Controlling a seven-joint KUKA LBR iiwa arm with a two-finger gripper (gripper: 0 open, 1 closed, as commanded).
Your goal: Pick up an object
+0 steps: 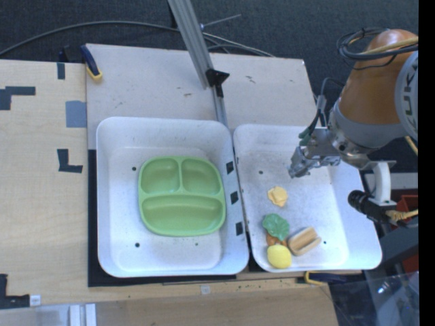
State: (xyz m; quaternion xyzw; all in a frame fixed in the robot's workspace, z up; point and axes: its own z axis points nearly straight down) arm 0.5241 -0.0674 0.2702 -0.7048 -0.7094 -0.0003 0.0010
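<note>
The grey two-finger hand (300,168), whose opening I cannot tell and which holds nothing visible, hovers over the right white shallow bin (353,250), with the small pale-yellow lumpy object (277,196) lying just below and slightly left of it in the camera view.

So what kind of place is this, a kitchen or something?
More likely a robot test bench: a grey and orange arm reaches over two shallow white plastic bins, one holding a green divided plastic plate, the other toy food.
</note>
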